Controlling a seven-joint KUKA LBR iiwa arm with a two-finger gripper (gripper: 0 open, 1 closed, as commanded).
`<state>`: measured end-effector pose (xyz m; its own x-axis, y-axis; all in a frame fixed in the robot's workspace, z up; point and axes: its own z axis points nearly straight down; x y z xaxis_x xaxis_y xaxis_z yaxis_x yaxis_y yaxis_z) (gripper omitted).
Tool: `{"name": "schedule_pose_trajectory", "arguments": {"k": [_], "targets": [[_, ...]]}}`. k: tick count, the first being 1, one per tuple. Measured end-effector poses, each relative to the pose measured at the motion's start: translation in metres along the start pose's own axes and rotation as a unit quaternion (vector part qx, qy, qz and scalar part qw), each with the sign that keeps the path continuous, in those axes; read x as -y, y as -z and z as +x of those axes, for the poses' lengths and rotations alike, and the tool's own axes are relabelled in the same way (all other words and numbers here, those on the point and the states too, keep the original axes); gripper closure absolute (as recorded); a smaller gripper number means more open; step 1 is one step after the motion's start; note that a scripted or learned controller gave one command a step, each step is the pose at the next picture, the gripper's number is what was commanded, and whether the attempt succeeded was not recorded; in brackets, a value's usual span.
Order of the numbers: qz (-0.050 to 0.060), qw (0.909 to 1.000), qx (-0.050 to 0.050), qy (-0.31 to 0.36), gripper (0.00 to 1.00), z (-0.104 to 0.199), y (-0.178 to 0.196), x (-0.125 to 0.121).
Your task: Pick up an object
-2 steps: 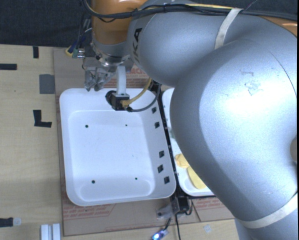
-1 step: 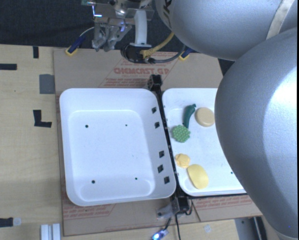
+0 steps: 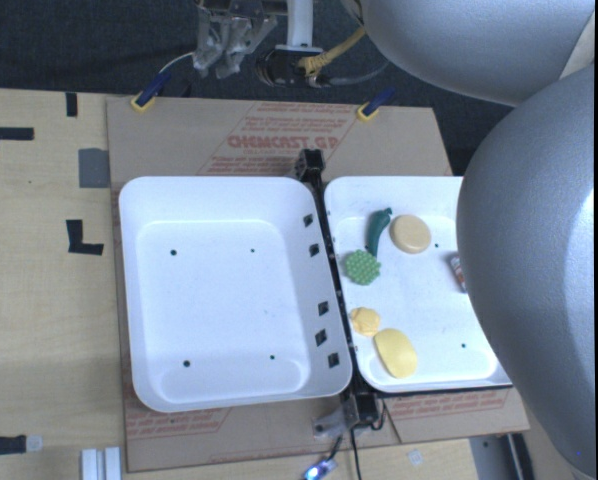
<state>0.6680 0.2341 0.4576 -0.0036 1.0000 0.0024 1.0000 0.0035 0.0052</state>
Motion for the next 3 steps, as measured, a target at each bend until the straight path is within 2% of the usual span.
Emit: {"name": "schedule_pose_trajectory", "arguments": {"k": [1,2,3], "targets": [[-0.001,1.0,0.0,0.0,1.0,0.0,0.067,0.0],[0.008,1.0,0.003,0.0,1.0,0.0,-0.01,0.068],[0.009,1.0,0.004,-0.001,1.0,-0.001,-0.115,0.074]]}}
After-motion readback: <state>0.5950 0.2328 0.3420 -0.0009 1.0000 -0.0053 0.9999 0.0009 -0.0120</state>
